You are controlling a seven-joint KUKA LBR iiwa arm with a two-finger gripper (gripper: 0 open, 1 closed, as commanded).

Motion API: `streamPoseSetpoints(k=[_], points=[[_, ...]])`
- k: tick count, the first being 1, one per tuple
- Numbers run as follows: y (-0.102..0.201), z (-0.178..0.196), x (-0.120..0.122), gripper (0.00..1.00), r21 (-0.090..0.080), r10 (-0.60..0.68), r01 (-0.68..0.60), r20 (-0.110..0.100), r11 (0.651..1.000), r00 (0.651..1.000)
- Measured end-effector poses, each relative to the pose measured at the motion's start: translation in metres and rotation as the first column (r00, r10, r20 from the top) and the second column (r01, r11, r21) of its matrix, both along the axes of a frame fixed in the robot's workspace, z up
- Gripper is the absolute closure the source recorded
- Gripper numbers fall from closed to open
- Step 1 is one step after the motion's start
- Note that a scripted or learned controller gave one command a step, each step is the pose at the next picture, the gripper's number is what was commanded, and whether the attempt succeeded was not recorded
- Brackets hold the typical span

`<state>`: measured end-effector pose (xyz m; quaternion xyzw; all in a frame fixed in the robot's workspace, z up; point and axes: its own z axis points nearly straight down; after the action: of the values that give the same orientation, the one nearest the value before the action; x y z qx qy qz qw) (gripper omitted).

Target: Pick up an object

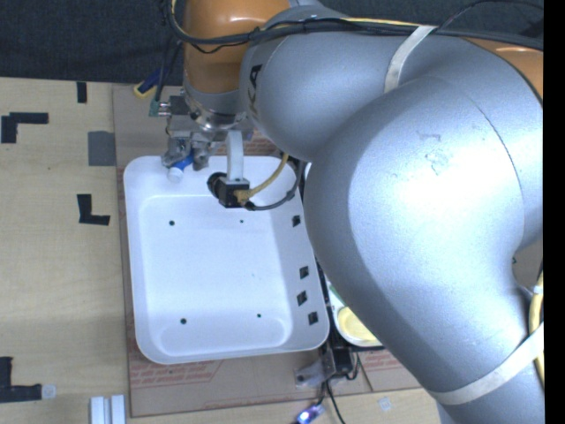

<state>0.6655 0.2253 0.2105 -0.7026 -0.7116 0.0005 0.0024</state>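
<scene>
My gripper (183,155) hangs over the far left corner of the left white bin (212,263), right at its rim. A small blue and white bit (177,168) shows at the gripper's tip; I cannot tell whether it is a separate object or part of the gripper. The grey arm with its orange band (221,25) reaches in from the right and covers most of the right bin. A pale yellow object (353,327) peeks out under the arm at the right bin's near left edge.
The left bin's floor shows bare white with a few small dark dots. Black tape marks (88,210) lie on the wooden bench left of the bin. The bulky arm blocks the whole right half of the scene.
</scene>
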Motion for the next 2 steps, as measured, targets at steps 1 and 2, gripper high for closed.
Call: streamPoseSetpoints(k=[1,2], points=[[0.010,0.159,0.004,1.00,0.004,-0.008,0.008,0.020,1.000,1.000],[0.009,0.271,0.002,1.00,0.002,-0.008,0.008,0.016,1.000,1.000]])
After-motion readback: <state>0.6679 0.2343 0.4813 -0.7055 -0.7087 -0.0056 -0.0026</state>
